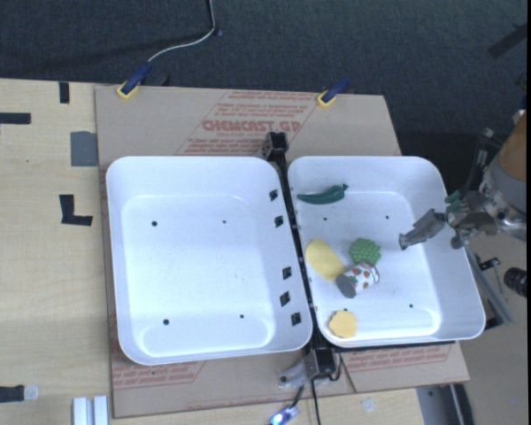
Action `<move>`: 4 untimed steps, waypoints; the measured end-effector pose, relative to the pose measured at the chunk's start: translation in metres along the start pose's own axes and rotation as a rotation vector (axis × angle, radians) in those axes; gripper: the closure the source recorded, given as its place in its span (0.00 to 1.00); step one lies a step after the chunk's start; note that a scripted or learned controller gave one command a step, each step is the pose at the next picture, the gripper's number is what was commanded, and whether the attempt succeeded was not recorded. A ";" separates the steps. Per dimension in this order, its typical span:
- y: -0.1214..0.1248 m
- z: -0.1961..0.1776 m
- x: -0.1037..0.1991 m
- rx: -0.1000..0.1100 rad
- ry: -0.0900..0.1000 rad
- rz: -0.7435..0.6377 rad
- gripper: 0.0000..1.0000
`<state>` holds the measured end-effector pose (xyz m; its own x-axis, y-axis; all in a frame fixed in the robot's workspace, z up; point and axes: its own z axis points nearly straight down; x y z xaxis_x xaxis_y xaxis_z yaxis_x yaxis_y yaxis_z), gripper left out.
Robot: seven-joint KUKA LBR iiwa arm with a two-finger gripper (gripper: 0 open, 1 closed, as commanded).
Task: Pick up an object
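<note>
Bench: two white bins; the right bin (425, 177) holds the objects.
My gripper (418, 235): at its right wall, apparently holding nothing; finger spread unclear.
Nearest target: green object (365, 250), just left of me.

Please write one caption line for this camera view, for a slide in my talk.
Robot gripper above the right bin, beside a green pepper, yellow lemon and other toy food.

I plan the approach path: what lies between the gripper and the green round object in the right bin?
In the camera view, just bare white floor of the right bin separates the gripper from the green round object.
</note>
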<state>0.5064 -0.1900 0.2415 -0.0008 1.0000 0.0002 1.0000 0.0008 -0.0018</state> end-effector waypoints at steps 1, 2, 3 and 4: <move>0.020 0.070 0.070 0.006 0.004 -0.007 0.00; -0.017 0.162 0.069 0.005 0.001 0.001 0.00; -0.015 0.147 0.068 0.000 -0.001 0.001 1.00; -0.021 -0.056 0.069 -0.017 -0.003 -0.002 1.00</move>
<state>0.4854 -0.1206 0.2978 -0.0030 1.0000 -0.0028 0.9999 0.0031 0.0152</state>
